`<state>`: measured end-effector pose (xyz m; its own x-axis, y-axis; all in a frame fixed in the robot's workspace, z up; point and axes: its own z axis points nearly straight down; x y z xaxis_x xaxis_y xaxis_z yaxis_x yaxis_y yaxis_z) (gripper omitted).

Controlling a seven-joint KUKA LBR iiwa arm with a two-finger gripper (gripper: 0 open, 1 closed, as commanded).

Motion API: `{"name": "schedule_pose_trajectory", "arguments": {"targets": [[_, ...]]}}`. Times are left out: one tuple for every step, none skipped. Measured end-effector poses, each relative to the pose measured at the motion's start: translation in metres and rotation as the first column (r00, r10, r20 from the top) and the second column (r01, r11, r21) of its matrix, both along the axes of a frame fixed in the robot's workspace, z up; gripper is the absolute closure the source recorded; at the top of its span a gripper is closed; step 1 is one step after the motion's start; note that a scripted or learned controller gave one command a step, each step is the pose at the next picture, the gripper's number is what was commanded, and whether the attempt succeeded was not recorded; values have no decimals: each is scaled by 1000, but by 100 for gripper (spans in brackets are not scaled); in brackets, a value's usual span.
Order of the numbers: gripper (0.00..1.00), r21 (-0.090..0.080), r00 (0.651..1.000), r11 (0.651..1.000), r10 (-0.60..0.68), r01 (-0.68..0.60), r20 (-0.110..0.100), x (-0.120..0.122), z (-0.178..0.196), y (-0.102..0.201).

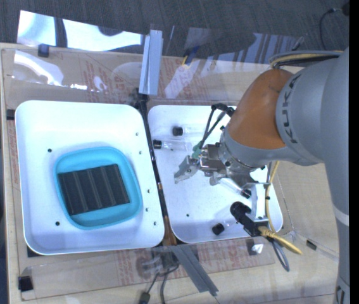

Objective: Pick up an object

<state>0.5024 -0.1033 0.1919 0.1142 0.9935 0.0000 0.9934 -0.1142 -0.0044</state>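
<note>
Seen from above at a slant, two shallow white bins sit side by side on a bench: the left bin (pixel 33 170) holds a light blue tray (pixel 97 187) with a dark ribbed insert, lying in the lower middle of that bin. In the right bin (pixel 192 223), a grey arm (pixel 306 116) with an orange band reaches in from the right of the frame, and its gripper (pixel 188 166) hangs over the bin's centre; whether it is open or holding anything cannot be told. Small dark objects lie in this bin: one (pixel 177 131) near the upper left, another (pixel 218 229) at the lower edge.
</note>
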Motion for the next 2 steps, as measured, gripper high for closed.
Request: {"name": "schedule_pose_trajectory", "arguments": {"targets": [[0, -15, 1000, 1000, 7, -7, 9, 11, -99, -4], [0, -13, 987, 988, -156, 157, 20, -23, -96, 0]]}}
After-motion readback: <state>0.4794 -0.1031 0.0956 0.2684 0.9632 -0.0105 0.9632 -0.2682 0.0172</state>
